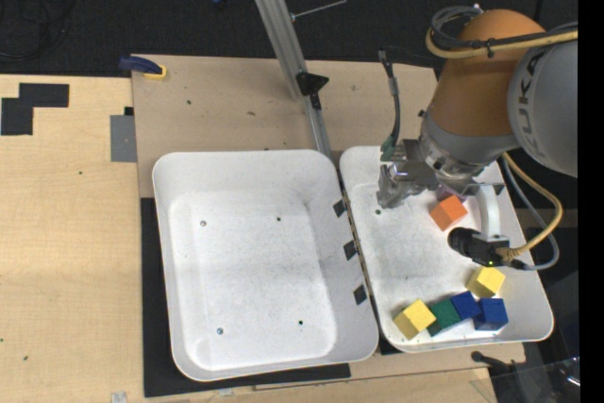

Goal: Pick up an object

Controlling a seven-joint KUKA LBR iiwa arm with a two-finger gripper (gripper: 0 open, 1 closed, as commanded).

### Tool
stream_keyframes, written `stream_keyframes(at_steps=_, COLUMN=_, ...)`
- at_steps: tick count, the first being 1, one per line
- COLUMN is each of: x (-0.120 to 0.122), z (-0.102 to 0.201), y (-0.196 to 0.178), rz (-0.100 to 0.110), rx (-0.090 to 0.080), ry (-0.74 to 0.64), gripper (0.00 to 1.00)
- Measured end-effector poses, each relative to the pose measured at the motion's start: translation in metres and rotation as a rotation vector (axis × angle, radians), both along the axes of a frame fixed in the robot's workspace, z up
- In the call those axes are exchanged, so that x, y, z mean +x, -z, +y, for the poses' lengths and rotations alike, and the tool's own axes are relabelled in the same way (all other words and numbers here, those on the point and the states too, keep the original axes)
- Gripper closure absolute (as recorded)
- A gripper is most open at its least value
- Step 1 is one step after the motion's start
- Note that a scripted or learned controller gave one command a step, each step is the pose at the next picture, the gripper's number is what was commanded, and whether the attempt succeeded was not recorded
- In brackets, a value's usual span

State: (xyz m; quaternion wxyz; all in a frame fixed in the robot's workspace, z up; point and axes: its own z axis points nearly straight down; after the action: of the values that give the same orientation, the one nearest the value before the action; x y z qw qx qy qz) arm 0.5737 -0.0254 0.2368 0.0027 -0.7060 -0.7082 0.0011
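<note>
orange block (449,211): lies in the right bin (406,264), upper middle of its floor, tilted as a diamond, nothing on it, not gripped
gripper (391,193): over the right bin's upper left part, just left of the orange block and apart from it; nothing seen held; whether it is wide or narrow, cannot tell, the wrist hides too much
upper yellow block (489,280): right side of the right bin, below the orange block, on its own
lower yellow block (413,318): right bin's near edge, left end of a row of blocks
green block (444,314): right bin's near edge, touching the lower yellow block on its right side
blue blocks (491,313): right bin's near right corner, right end of the same row, against the green block; looks like two, packed close
arm (491,80): grey with an orange band, comes in over the right bin's far right corner, covers that part of the rim
left bin (170,193): side by side with the right bin, on its left, rims meeting
black clips (347,249): three, along the seam where the right bin meets the left bin
metal rail (278,24): slants up from behind the right bin's far left corner
blue clamp (142,65): on the bench (226,104), well apart from the right bin, far to the upper left
</note>
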Motion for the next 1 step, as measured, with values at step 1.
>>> stream_keyframes(at_steps=1, x=-0.0182, z=0.0433, y=-0.0060, rz=0.000, rx=0.000, ry=-0.001, gripper=1.00)
